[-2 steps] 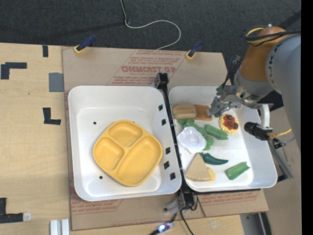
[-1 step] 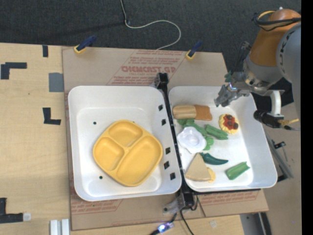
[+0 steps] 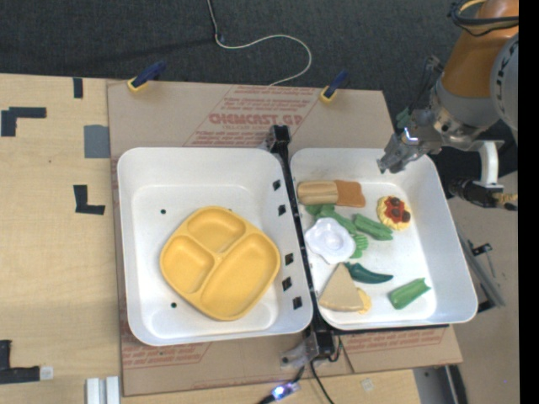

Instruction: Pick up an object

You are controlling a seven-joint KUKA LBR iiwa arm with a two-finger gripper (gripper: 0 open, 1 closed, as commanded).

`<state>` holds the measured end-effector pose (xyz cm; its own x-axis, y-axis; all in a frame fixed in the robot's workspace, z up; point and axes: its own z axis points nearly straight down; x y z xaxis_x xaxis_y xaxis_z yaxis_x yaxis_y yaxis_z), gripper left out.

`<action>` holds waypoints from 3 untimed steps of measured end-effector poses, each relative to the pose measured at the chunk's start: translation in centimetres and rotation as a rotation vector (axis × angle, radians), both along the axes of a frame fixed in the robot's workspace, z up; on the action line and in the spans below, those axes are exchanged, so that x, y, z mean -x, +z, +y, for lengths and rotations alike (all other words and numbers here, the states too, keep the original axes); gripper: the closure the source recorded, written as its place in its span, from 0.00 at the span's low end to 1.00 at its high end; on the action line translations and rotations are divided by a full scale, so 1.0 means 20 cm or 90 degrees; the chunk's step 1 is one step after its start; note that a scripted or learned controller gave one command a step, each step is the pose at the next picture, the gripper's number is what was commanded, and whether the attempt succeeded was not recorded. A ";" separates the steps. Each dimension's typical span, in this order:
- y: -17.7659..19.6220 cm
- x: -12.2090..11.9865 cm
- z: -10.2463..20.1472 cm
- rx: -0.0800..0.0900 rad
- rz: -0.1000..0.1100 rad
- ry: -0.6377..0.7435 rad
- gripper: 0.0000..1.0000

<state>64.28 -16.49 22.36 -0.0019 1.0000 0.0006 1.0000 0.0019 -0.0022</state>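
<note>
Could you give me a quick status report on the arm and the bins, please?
End effector above right bin's far corner, nothing visibly held. Toy food untouched. Yellow divided plate alone in left bin.

The light wooden tabletop carries a brown printed cardboard sheet, held at its far edge by two blue-and-yellow clamps. Two shallow white plastic bins lie side by side on the sheet, left bin touching right bin.
</note>
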 end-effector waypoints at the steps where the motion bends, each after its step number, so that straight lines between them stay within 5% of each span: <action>1: -0.04 0.09 0.31 -0.001 0.004 0.003 1.00; 3: -0.02 0.23 0.87 -0.001 0.004 0.004 1.00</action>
<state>59.71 0.81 21.87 -0.0075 1.0000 0.0016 0.9999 0.0076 -0.0087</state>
